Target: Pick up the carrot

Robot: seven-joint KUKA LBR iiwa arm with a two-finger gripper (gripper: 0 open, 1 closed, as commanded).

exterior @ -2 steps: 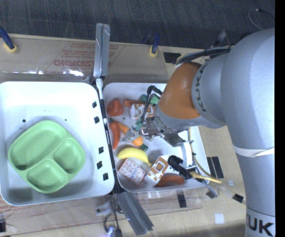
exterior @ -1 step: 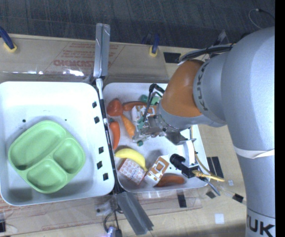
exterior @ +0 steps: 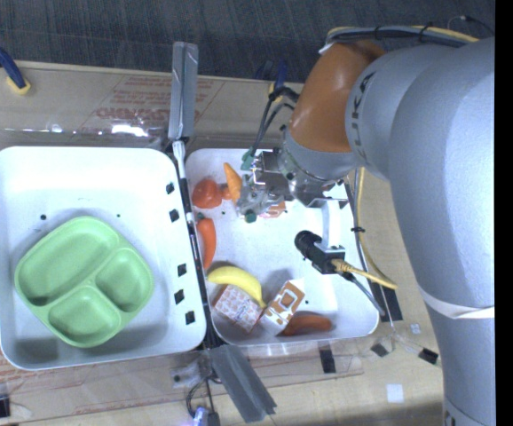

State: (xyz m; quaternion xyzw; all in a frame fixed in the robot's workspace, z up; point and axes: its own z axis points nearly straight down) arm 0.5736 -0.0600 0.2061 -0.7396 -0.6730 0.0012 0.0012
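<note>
From the overhead camera view, the gripper (exterior: 258, 189) hung low over the back of the right bin (exterior: 363, 313), its metal fingers lost in clutter and shadow — whether they stood wide or narrow could not be told, and nothing was seen held between them. The carrot (exterior: 206, 240) lay along the bin's left wall, a slim orange-red piece pointing toward the banana, near the gripper but apart from it, down and to the left.

To do the reach well, the arm would probably need to shift toward that left wall and turn the fingers across the carrot's narrow width rather than along it. The wall sat just beside the carrot, so one finger would have little room on that side — a slightly inward approach seems safer.

Other things crowded close. A round tomato (exterior: 207, 193) sat just behind the carrot, and a small orange piece (exterior: 232, 181) stood beside it, right by the gripper; either could be grabbed by mistake. A banana (exterior: 237, 281) lay just in front of the carrot's near end. Further forward were two small printed boxes (exterior: 239, 308) and a reddish sausage-like item (exterior: 307, 324). In the left bin (exterior: 26, 162) rested a green divided plate (exterior: 81, 280), well clear of the work
</note>
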